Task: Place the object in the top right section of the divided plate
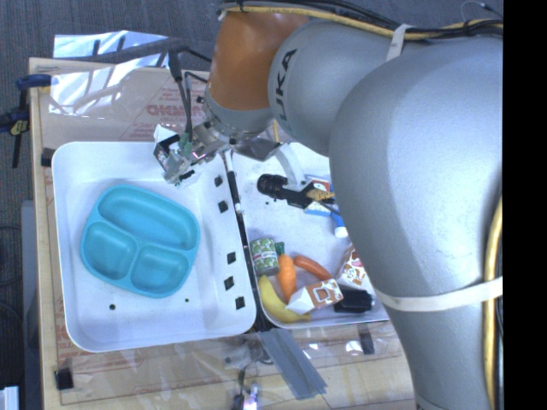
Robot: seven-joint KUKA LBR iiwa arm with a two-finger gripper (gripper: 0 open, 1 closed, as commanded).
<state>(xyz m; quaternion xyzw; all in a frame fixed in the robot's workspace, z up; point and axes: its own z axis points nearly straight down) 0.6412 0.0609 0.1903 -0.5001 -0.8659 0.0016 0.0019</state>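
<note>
A blue divided plate (141,239) is seen lying flat in the left bin (85,323), which is set on the table (154,370). The plate is turned at a slant, so that its one long section runs along the upper side and its two smaller sections sit side by side below it. Above and just to the right of the plate, the tool (178,162) is hung over the bin's far right corner, close to the plate's upper right edge but apart from it. Whether the tool is spread or pressed together cannot be told, and it cannot be made out whether anything is pinched in it. The grey arm (410,143), with its orange band (244,58), is stretched in from the right of the plate and much of the right bin (273,220) is covered by it. To the right of the plate, past the wall between the bins, a cluster of things is gathered: a green can (265,253) is nearest the plate, a carrot (287,274) is laid just beyond it, and a banana (275,301) is curved below both. Farther from the plate a small carton (323,294) is set against the banana's end, with a black thing (355,301) beside it. Which of these is the object meant for the plate cannot be told.
</note>
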